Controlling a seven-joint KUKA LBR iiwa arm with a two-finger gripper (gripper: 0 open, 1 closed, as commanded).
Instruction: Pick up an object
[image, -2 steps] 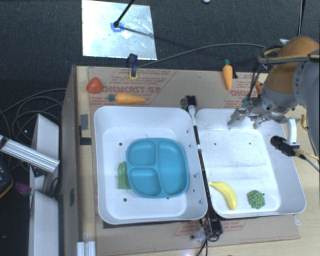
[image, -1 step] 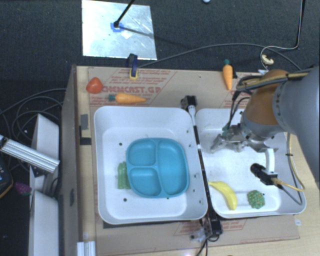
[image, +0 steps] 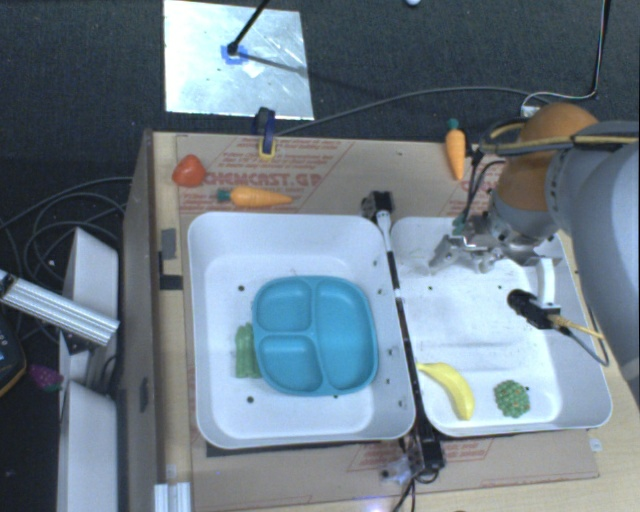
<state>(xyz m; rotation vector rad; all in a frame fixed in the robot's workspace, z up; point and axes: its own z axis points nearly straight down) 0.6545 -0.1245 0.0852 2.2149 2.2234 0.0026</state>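
The yellow plastic banana (image: 449, 388) and green knobbly broccoli piece (image: 512, 398) lie well below the tool (image: 462, 250). Tool hovers over the right white bin (image: 580, 420), positioned for descent; whether it is open or closed cannot be told, and nothing visible is held.

Clutter lying around the two white bins on a cardboard-topped bench.

A brown cardboard sheet (image: 320, 165) is lying under the left bin (image: 215, 300) and the right bin (image: 470, 310). On it, behind the left bin, a red toy vegetable (image: 189, 171) is sitting near an orange carrot (image: 255, 197) that is lying flat. A second carrot (image: 456, 150) is lying behind the right bin. A blue and yellow clamp (image: 266, 133) is gripping the cardboard's far edge. Beyond it, a shiny metal sheet (image: 200, 70) is resting on the dark floor (image: 70, 100). Black cables (image: 50, 230) are looping at the left, above a silver bar (image: 55, 305).
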